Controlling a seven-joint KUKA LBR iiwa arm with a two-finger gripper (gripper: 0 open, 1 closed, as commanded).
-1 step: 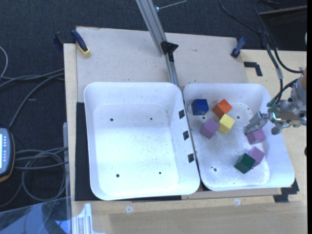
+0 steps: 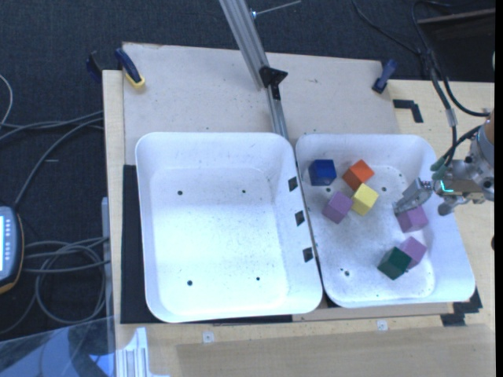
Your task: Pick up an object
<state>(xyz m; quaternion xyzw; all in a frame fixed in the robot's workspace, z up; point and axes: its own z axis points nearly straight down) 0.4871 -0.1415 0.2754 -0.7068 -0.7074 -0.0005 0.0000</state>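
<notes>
Blocks of several colours lay scattered in the right bin (image 2: 440, 277), the bin into which the gripper (image 2: 414, 197) reached from the right edge of the camera view. Nearest the gripper was a purple block (image 2: 413, 218), which sat just below and beside the grey fingertip; whether the two touched could not be told. No block was seen between the fingers, and whether they were spread or closed could not be told from this slanted view.

Farther below the gripper, toward the near wall of the bin, a second purple block (image 2: 413, 250) rested against a green block (image 2: 394, 264), the green one lying slightly lower and to the left. To the left of the gripper, well apart from it, four blocks formed a loose cluster: a yellow block (image 2: 365, 199) closest to the tool, an orange block (image 2: 359, 173) just above the yellow one and touching it, a third purple block (image 2: 338, 206) beside the yellow one on its far side from the gripper, and a blue block (image 2: 321, 172) at the far upper left of the cluster, near the divide between the bins.

Beyond that divide, on the far side from the gripper, stood the left bin (image 2: 149, 210). Both bins sat on a pale bench (image 2: 196, 85), with a metal rod (image 2: 247, 34) slanting down toward the gap between them. The arm's wrist (image 2: 479, 171) entered above the right bin's right rim.
</notes>
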